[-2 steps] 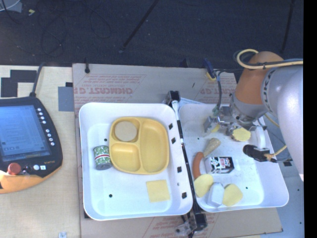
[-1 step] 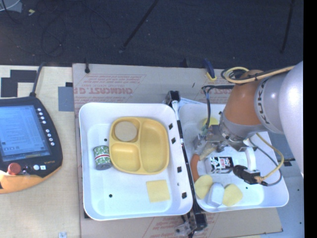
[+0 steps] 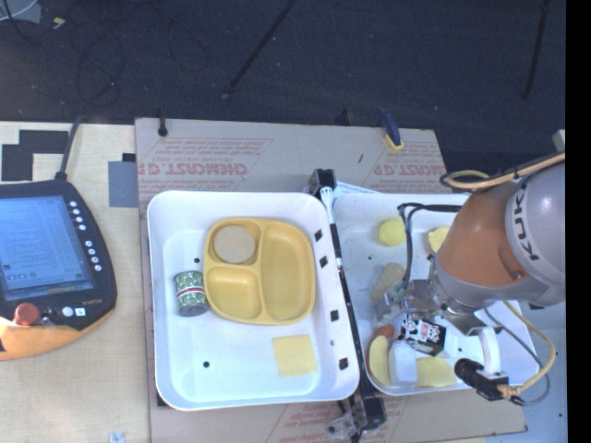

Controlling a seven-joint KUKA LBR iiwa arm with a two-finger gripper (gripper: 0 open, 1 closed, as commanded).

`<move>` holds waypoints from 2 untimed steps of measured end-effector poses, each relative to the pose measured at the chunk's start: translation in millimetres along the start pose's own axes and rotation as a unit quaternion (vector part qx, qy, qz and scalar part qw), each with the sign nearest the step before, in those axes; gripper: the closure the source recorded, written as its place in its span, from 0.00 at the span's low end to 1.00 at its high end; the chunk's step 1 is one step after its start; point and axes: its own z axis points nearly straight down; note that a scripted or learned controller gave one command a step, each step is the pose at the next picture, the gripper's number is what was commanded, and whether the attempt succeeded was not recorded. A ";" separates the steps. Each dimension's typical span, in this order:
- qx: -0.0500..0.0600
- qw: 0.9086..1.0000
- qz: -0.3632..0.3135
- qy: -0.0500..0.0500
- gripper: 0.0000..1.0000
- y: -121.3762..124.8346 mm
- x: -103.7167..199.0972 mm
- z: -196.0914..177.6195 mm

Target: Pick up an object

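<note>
While the end effector point(image 3: 420, 332) is lowered into the right bin point(image 3: 355, 247) at lower right, its state cannot be told, and a yellow ball point(image 3: 391, 233) is seen near that bin's upper left.

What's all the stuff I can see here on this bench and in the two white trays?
left bin: one, white, left half of the bench
divided tray: one, yellow, middle of the left bin
small can: one, green and white, touching the tray's left side
flat square: one, yellow, left bin's near right corner
right bin: one, white, beside the left bin
round object: one, yellow, far part of the right bin
control tablet: one, dark with orange base, far left
arm: one, grey and orange, over the right bin
gripper: one, low in the right bin
</note>
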 end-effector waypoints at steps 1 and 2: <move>-0.002 1.000 -0.003 0.000 0.00 76.1 9.3 0.8; -0.002 1.000 -0.004 -0.001 0.00 139.8 -0.8 1.0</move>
